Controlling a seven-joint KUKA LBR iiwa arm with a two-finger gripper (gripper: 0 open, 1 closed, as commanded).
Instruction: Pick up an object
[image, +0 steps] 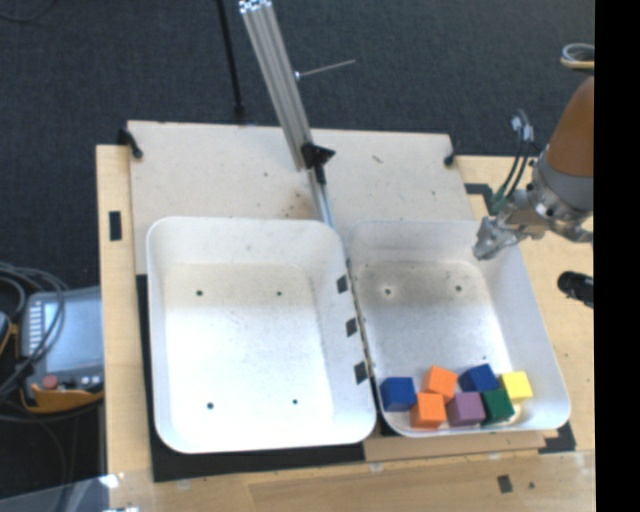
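Several small blocks lie huddled at the near edge of the right bin (520, 310): a blue block (398, 392), two orange blocks (441, 379) (429, 409), a purple block (466, 408), a dark blue block (479, 377), a green block (497, 404) and a yellow block (517, 385). My gripper (488, 240) hangs over the far right corner of that bin, well away from the blocks. Nothing shows between its fingers.
The left bin (165, 300) sits beside the right one. A slanted metal pole (283, 90) rises from the bench behind the bins. Cables and a grey box (60, 340) lie off the bench at the left.
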